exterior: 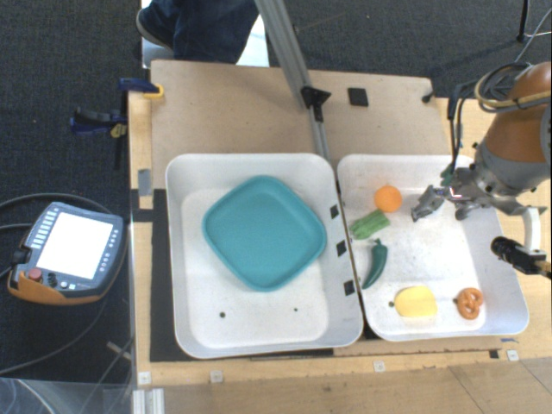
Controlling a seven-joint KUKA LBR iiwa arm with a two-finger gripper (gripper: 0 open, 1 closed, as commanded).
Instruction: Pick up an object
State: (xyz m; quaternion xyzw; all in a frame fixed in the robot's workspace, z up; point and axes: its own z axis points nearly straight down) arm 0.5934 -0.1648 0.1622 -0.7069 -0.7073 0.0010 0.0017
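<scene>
The right bin [509,317] holds an orange ball [388,198], a light green vegetable [370,224], a dark green pepper [376,264], a yellow lump [416,302] and a brown pretzel [469,303]. My gripper [445,205] hangs over the upper part of this bin, to the right of the orange ball and apart from it. Its two fingers [425,205] are spread, and nothing sits between them.
The left bin [194,317] carries a teal square plate [265,231]. A metal pole [289,46] slants across the bench behind the bins. A teach pendant [65,253] lies on the floor at left. A person's legs [203,11] stand at the top.
</scene>
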